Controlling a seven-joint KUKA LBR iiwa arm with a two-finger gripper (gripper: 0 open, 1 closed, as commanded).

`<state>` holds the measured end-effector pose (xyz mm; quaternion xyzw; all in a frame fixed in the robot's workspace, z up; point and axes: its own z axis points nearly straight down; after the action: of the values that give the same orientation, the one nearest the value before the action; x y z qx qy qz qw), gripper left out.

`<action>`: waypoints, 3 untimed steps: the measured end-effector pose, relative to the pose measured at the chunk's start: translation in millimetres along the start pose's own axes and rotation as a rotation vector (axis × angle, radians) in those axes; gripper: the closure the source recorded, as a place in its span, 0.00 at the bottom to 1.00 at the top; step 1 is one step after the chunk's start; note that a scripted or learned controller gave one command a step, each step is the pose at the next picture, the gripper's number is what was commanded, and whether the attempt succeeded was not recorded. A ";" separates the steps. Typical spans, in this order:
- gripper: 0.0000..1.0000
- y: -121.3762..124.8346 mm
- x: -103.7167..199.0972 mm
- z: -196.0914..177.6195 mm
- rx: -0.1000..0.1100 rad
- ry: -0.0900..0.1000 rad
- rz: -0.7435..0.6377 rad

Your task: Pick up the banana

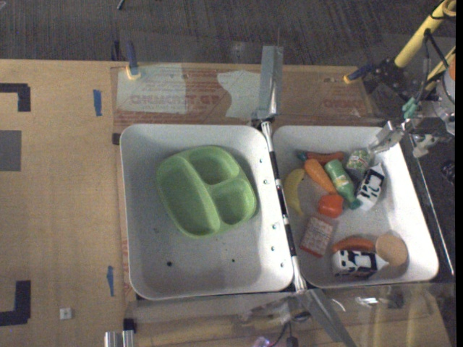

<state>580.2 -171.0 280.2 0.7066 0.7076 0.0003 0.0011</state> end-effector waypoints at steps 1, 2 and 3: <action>0.00 -28.2 49.8 180.4 -0.001 0.001 -0.185; 0.00 -99.9 74.7 192.8 -0.003 0.002 -0.144; 0.00 -39.4 162.8 95.3 0.002 0.002 0.013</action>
<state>540.8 -8.4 184.6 0.7112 0.7030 0.0003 0.0000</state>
